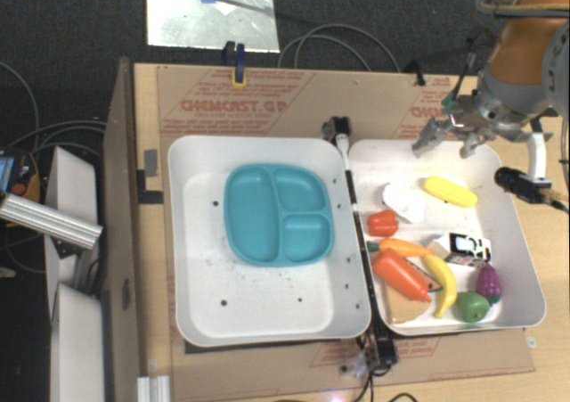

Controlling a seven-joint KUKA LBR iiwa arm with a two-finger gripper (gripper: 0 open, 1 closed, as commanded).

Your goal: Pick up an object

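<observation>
My gripper [448, 139] hangs above the far edge of the right bin [525, 253], open, with nothing between its two spread fingers. Below it in the bin lie a yellow corn-like piece [450, 191], a white object [406, 202], a red tomato [382, 223], an orange carrot [403, 274], a yellow banana [442, 282], a small black-and-white toy [467, 248], purple grapes [487, 282] and a green fruit [472, 307].
The left bin [200, 240] holds a teal divided plate [278, 215]. A black clip [337, 130] sits on the bins' shared far rim. Cardboard [267, 102] lies under both bins. A black bracket [521, 183] sticks out at the right bin's far right.
</observation>
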